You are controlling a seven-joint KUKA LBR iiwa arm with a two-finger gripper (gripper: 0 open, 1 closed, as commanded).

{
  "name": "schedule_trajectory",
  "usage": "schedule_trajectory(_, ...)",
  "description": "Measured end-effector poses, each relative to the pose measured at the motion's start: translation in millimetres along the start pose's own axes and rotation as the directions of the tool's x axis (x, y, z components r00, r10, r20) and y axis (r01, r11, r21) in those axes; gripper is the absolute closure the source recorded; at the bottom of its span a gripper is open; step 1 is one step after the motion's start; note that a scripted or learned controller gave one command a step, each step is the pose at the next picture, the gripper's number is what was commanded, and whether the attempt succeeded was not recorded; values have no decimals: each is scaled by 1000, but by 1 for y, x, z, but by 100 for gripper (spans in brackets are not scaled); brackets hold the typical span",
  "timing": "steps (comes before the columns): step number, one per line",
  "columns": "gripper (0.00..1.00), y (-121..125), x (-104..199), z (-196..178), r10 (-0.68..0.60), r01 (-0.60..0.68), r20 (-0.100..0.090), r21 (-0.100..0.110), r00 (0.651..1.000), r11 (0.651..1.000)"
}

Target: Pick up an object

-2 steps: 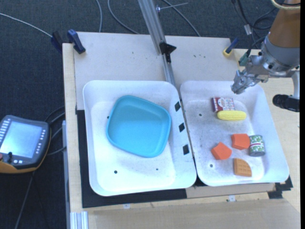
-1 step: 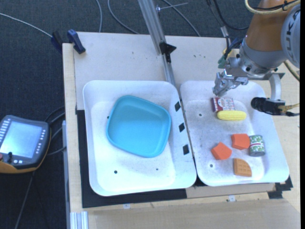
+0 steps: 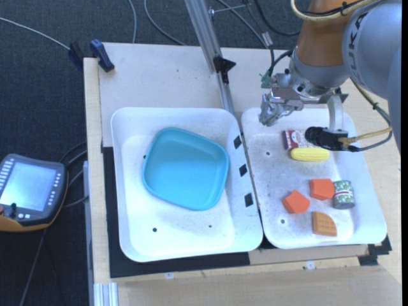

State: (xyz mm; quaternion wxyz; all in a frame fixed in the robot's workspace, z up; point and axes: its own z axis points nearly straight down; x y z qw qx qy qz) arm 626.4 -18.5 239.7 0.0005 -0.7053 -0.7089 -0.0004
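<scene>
We note left bin (image 3: 127, 234): smooth blue squarish plate (image 3: 185, 167) (rounded corners). Right bin (image 3: 271, 231): orange block (image 3: 296, 202), red-white packet (image 3: 295, 138), yellow corn (image 3: 310, 154), orange block (image 3: 322, 189), tan wedge (image 3: 324, 224), green can (image 3: 343, 194). Gripper (image 3: 270, 115) hangs at right bin's far left corner, grasping nothing; finger state we cannot tell.

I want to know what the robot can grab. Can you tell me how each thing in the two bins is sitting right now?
Blue plate: lying flat in the left bin, right way up.
Yellow corn: lying on its side in the right bin.
Small can: lying on its side, touching an orange block.
Orange cube: resting flat, apart from the others.
Bread slice: lying flat.
Gripper: over the right bin's far left corner, holding nothing.
</scene>
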Motion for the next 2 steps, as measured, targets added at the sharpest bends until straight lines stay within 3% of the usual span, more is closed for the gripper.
schedule_trajectory(2, 100, 9, 102, 4, 1, -1, 0, 1, 1000, 1000)
